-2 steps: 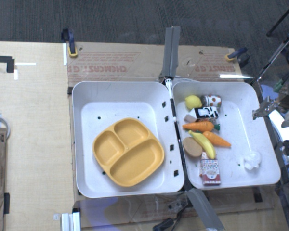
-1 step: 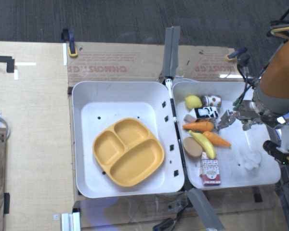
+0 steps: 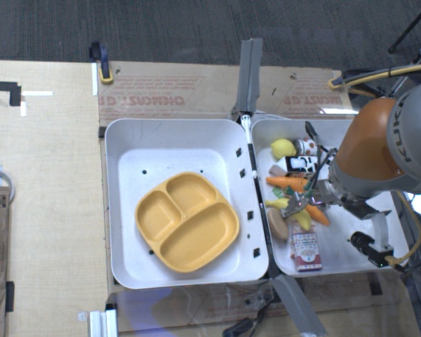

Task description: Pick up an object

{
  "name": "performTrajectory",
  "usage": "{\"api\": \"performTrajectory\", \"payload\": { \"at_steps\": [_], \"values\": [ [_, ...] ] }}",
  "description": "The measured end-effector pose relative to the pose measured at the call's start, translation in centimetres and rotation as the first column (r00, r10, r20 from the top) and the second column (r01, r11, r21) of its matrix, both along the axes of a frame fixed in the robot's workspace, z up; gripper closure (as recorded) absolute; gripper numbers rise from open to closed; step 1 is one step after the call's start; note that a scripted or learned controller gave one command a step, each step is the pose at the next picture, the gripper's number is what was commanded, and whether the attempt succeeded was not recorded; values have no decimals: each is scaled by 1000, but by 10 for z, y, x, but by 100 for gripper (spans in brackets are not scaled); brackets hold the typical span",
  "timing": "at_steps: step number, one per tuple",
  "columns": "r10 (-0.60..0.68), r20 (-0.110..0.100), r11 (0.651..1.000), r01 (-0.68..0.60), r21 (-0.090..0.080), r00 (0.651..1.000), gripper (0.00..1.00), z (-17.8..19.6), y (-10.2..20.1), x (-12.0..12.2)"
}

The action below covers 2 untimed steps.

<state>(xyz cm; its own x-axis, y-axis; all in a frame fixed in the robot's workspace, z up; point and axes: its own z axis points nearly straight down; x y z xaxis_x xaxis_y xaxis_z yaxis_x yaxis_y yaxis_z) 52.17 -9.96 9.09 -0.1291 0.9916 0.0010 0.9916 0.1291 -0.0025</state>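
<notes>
The right bin point(image 3: 351, 262) holds a heap of toy food at its left side. There is a yellow lemon point(image 3: 283, 147), a small can point(image 3: 307, 146), a black-and-white box point(image 3: 300, 163), an orange carrot point(image 3: 286, 182), a yellow banana point(image 3: 276, 204), a tan round piece point(image 3: 277, 225) and a red-and-white carton point(image 3: 305, 250). My gripper point(image 3: 298, 202) is down low in the middle of this heap, just below the carrot and beside the banana. A second orange piece point(image 3: 318, 215) and a yellow piece point(image 3: 304, 221) lie right under it.
The left bin point(image 3: 126, 188) carries a yellow divided plate point(image 3: 187, 220). A grey post point(image 3: 250, 76) rises at the back between the bins. The arm's orange band point(image 3: 368, 146) hangs over the right bin's back right. Cardboard point(image 3: 182, 93) lies behind the bins.
</notes>
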Motion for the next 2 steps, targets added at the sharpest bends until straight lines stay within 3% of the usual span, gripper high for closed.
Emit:
{"api": "performTrajectory", "payload": {
  "at_steps": [1, 2],
  "values": [
    [53, 2, 999, -53, 0, 999, 0, 10, -8, 1],
    [-187, 2, 982, 187, -2, 982, 0, 100, 8, -2]
  ]
}}
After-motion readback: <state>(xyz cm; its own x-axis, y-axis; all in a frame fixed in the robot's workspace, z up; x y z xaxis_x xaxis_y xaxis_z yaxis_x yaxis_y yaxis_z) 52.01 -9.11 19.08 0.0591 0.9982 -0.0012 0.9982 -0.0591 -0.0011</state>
